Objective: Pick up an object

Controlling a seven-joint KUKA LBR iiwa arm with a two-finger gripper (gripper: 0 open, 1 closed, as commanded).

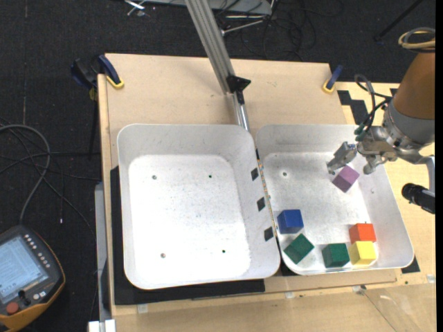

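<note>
The tool (361, 159) hangs over the right bin (387, 206), near its far right side. A purple block (345, 178) sits just under the tool's tip, tilted on a corner and not lying flat like the others. It looks to be off the bin floor, so the tool seems to have closed on it and to be gripping it, though the spot where they meet is small and hard to see. The tilt would make sense if the tool pinched it by one edge.

The purple block is small, with flat sides and a soft light purple colour. It looks hard and smooth, so it could slip if the grip is only on a corner.

The other blocks lie together at the near end of the same bin. A blue block (290, 220) and a dark green block (299, 248) sit near the wall between the two bins. Another green block (336, 255), a yellow block (363, 252) and an orange block (362, 232) crowd the near right corner, touching one another. The purple one is well apart from them, so there was room to reach it.

The left bin (138, 185) sits beside the right bin on the worktop (173, 92).
</note>
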